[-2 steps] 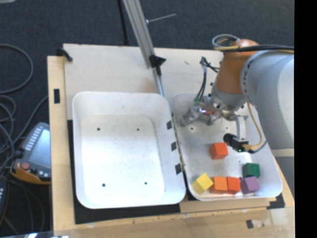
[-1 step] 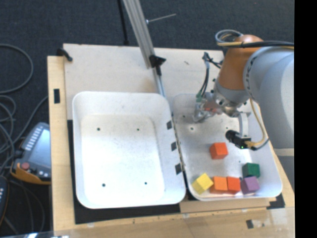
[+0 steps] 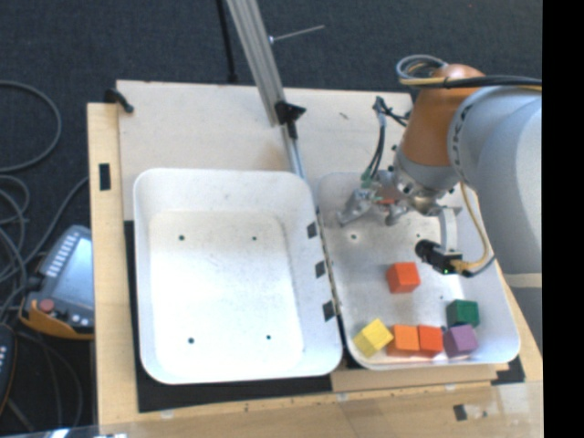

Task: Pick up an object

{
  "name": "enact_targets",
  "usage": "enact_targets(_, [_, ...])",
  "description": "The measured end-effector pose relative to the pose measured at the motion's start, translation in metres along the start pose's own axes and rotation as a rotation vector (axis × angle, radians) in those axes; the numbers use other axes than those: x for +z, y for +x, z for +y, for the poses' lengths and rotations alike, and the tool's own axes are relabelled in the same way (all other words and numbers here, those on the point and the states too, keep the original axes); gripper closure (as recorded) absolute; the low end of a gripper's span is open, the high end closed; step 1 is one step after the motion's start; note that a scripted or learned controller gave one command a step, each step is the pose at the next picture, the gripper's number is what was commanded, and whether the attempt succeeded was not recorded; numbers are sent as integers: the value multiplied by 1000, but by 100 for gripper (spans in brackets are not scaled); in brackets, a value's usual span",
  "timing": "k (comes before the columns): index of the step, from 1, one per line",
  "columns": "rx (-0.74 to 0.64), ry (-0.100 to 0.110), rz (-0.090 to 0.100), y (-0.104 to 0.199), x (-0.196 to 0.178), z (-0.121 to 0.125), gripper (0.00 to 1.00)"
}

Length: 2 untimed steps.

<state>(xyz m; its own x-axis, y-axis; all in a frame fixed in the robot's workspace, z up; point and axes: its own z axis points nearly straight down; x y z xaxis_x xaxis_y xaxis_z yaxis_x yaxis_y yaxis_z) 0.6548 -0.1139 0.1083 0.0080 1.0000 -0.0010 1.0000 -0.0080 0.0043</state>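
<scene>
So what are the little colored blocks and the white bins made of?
The blocks, like the orange one and the yellow one, look like painted wood or foam: flat matte colors, no shine. I can't tell which. The right bin and left bin look like smooth molded plastic, with rounded corners and a faint sheen.

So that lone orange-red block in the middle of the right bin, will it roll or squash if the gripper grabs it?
The orange-red block looks flat-faced and cube-shaped, so it probably slides rather than rolls. Its crisp edges suggest it is stiff. It sits apart from the other blocks, so fingers likely have room.
</scene>
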Motion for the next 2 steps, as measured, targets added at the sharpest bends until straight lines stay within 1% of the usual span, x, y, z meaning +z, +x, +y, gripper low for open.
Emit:
enact_targets(1, [-3, 6, -1, -34, 11, -76, 0])
enact_targets(2, [-6, 4, 0, -18, 9, -114, 0])
